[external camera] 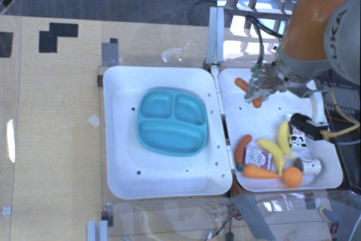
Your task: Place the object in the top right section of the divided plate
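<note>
Camera view is looking down on two white bins sitting side by side. Nearest, along the front of the right bin [333, 178], a carrot [260, 172] is lying beside an orange [292, 176], with a pink packet [264, 158], two bananas [274, 150], a small milk carton [298, 138] and a red sausage [243, 148] crowding just behind them. Farther back in that bin, the gripper [255, 94] is hanging low over the floor, its fingers pinching a small orange-red piece [257, 103]; a second orange-red piece [241, 84] is lying just beside it to the left. In the left bin [118, 138], the blue divided plate [172, 121] is resting near the middle, well apart from the gripper. Behind, the grey arm [318, 25] with its orange band is reaching in from the right.
</note>
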Controlling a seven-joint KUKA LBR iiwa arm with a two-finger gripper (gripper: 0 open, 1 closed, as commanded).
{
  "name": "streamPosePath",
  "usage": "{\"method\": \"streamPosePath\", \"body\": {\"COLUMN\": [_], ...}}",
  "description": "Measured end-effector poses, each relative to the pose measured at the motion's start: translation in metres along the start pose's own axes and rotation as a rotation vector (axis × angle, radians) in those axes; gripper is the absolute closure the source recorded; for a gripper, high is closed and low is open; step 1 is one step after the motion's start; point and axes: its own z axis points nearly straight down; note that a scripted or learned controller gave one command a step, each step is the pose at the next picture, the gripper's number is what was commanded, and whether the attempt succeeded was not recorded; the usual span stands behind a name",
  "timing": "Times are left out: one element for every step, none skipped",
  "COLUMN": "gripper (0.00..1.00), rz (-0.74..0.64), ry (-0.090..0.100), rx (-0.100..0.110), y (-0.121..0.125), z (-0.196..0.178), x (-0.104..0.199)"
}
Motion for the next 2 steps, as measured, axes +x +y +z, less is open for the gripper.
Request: {"method": "streamPosePath", "body": {"gripper": [0.00,1.00], "rz": [0.000,-0.009], "ry": [0.000,-0.001], "rx": [0.000,-0.007], "y": [0.000,0.002], "z": [0.000,-0.012], "x": [0.000,0.001]}}
